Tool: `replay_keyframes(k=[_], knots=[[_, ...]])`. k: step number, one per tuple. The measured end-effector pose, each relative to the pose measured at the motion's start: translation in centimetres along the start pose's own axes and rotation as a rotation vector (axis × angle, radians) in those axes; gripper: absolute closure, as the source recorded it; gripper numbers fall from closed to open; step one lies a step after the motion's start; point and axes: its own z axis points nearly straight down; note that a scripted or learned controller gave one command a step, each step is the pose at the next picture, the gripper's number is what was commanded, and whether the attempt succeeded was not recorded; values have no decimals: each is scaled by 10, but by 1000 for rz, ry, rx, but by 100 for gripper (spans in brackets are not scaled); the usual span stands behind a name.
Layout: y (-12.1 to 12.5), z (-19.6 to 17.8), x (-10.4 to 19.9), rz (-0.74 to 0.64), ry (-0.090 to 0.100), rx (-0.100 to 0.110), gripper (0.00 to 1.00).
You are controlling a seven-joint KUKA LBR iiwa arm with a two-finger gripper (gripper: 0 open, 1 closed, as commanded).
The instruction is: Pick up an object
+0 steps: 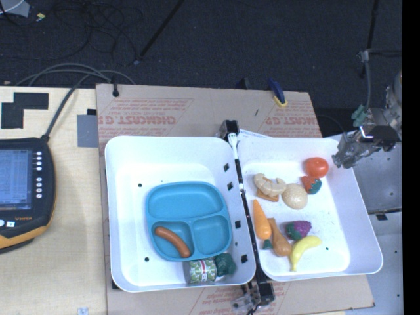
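The right bin holds several toy foods: a red tomato, a beige mushroom, a pale round potato, an orange carrot, a purple grape bunch and a yellow banana. My gripper hangs over the bin's upper right rim, to the right of the tomato and apart from it. I see nothing held in it. The left bin carries a blue divided plate with a sausage in it, and a small can lies at its front edge.
A teach pendant lies on the bench at far left. Both bins rest on a cardboard sheet with a blue clamp at its back edge. Cables run across the dark floor behind.
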Motion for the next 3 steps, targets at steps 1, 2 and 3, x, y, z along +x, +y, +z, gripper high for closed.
replay_keyframes(k=[1,2,3], knots=[[-39,-41,72,-5,0,-17,100],[-16,-25,106,0,-2,-11,100],[-40,-44,25,10,-5,-17,100]])
